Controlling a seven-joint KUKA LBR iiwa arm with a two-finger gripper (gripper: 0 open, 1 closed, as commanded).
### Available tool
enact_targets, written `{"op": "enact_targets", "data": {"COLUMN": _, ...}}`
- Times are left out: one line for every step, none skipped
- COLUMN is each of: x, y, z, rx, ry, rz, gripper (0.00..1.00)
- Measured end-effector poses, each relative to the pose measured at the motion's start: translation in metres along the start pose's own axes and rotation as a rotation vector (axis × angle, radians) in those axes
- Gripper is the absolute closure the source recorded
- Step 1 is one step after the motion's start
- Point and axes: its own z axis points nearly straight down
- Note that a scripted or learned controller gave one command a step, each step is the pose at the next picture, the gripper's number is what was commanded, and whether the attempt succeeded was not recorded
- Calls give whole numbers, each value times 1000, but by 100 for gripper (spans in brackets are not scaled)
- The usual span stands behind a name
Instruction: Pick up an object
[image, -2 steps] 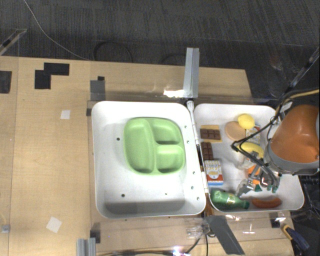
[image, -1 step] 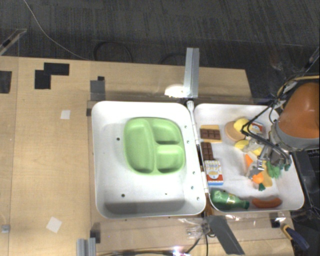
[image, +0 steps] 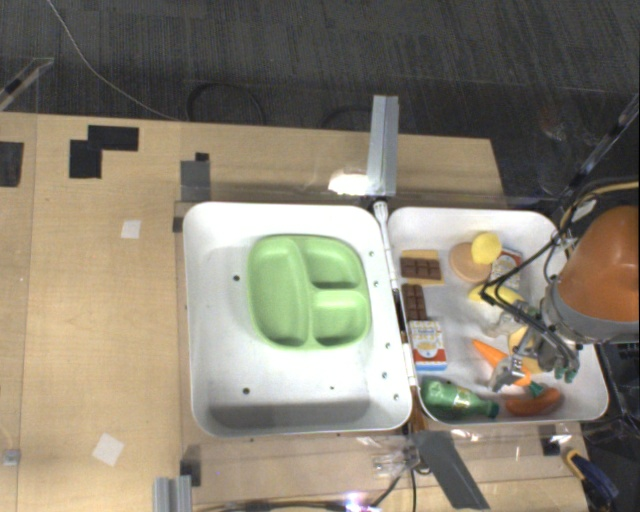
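Fingers (image: 513, 372) low in the right bin (image: 590, 405) — over an orange carrot (image: 487, 351); their grip unclear.

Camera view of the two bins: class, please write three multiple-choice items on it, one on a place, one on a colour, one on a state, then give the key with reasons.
1. Where does the green divided tray lie?
A. left bin
B. right bin
C. on the bench

2. What colour is the bottle at the right bin's near edge?
A. blue
B. green
C. white

3. How does the bottle lie?
A. upright
B. on its side
C. on the tray

Key:
1 A, it rests inside the left bin.
2 B, its body is green.
3 B, it stretches lengthwise along the bin floor.
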Motion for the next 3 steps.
{"op": "enact_targets", "data": {"x": 17, "y": 43, "z": -1, "rx": -1, "ry": -5, "rz": 55, "gripper": 0}}
{"op": "enact_targets", "data": {"x": 12, "y": 45, "z": -14, "rx": -2, "ry": -21, "rz": 48, "gripper": 100}}
{"op": "enact_targets", "data": {"x": -22, "y": 60, "z": -120, "rx": -1, "ry": 3, "rz": -128, "gripper": 100}}
